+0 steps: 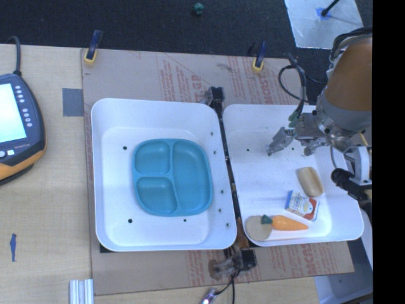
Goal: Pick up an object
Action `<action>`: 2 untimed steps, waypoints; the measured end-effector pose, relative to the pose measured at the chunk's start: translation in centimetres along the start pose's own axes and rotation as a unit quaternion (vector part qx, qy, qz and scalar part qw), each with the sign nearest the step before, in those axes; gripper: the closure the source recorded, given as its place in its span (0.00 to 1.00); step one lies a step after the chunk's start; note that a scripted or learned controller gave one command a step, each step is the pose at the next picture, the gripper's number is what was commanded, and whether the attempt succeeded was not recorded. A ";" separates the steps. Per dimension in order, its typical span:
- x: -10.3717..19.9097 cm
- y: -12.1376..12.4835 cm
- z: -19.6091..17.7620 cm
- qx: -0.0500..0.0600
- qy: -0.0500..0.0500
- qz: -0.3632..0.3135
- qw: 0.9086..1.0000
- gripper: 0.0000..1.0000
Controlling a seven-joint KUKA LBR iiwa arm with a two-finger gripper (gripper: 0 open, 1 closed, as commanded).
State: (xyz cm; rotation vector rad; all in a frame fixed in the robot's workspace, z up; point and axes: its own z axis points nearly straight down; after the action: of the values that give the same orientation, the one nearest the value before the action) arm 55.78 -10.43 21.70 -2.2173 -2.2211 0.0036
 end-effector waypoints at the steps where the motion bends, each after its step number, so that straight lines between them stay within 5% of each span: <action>1: -0.1 0.0 -1.0 0.000 0.000 -0.001 1.000 1.00; 2: -0.1 0.0 -1.0 0.000 0.000 -0.001 1.000 0.00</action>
State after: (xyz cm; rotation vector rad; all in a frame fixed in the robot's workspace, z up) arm 55.83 -10.49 22.73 -2.2144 -2.2229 0.0045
